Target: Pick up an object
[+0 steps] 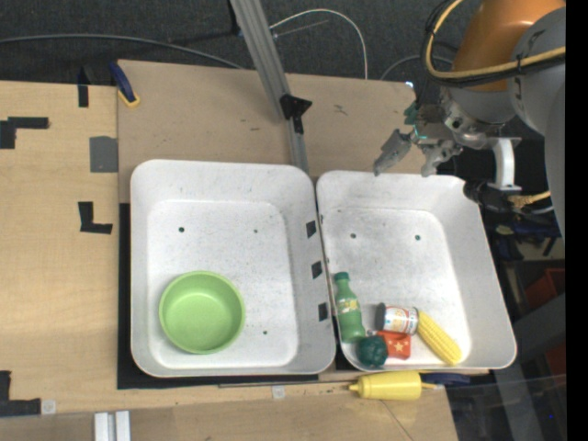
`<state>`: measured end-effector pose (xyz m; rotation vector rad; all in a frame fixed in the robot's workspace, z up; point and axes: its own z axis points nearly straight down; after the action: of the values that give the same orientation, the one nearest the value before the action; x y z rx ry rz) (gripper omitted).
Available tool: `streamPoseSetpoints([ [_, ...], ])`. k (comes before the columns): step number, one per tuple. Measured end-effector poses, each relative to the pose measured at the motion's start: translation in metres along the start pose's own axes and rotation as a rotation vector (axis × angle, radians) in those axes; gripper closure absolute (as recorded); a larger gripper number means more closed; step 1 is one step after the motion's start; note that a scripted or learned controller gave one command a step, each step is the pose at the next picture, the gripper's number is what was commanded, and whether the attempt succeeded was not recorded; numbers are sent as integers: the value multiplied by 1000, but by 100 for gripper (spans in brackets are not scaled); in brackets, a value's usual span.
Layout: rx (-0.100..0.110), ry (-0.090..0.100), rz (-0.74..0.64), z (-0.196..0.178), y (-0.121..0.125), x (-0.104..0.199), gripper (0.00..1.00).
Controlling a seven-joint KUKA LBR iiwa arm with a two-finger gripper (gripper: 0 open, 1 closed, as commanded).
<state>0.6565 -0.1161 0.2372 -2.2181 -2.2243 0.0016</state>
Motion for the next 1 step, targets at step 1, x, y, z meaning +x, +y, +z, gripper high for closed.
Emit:
streamPoseSetpoints([
  [1,0,-1,0,0,0,0,0],
])
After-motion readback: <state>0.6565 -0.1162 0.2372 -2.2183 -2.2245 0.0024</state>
